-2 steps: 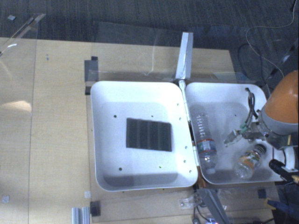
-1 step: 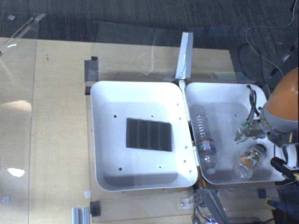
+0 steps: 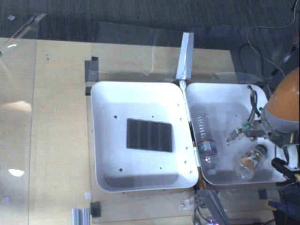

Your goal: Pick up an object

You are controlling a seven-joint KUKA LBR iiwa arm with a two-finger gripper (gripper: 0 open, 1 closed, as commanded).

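From my remote station, I watch the grey arm with its orange band [image 3: 287, 97] reach in from the right edge of the frame over the right-hand shallow white bin [image 3: 220, 90]. Its two-finger gripper [image 3: 239, 134] hangs in the middle right of the frame, above the bin floor; one pale finger [image 3: 233, 136] points left, and I cannot tell from this slant whether the tool is spread or pressed together. Nothing sits visibly between its tips.

Two candidates lie in that bin. A clear plastic water bottle with a blue label [image 3: 205, 142] rests lengthwise along the bin's left wall, near the divide. A smaller clear bottle with a yellowish label [image 3: 247, 161] lies tilted at the lower right of the bin, just beside and below the gripper, apart from it.

The left-hand shallow white bin [image 3: 105, 125] holds only a dark ribbed rectangular pad [image 3: 149, 135] at its centre.

By my reading, the pick is not yet made: both bottles lie on the bin floor, and descent, closing and lift all remain.
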